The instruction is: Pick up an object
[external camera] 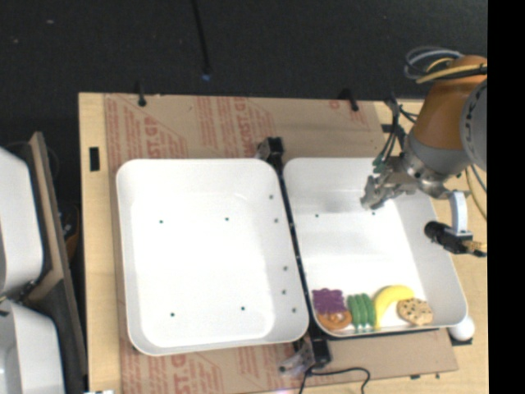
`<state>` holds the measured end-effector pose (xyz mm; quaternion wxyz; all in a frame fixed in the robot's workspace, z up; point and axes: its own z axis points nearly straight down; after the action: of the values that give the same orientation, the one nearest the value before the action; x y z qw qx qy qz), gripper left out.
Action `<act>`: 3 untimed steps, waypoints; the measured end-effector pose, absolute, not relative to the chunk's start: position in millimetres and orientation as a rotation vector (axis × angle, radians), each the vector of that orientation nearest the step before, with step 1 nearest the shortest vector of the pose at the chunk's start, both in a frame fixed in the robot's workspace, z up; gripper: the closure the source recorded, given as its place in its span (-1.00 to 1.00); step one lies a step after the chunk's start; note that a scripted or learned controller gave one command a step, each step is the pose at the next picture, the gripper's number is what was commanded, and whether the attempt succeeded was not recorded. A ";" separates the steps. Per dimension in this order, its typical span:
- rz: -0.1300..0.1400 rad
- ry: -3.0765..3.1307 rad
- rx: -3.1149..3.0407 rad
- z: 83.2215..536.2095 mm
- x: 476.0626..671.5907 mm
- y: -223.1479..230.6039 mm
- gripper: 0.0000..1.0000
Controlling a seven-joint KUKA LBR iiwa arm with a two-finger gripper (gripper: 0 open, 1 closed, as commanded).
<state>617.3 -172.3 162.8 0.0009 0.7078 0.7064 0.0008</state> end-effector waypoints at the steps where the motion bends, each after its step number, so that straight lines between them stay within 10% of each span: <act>1: 0.003 2.218 2.220 205.2 616.3 -174.4 1.00; 3: 0.003 2.223 2.218 242.4 589.7 -125.9 1.00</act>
<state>589.7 -125.9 242.4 0.0006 0.7062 0.7080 0.0009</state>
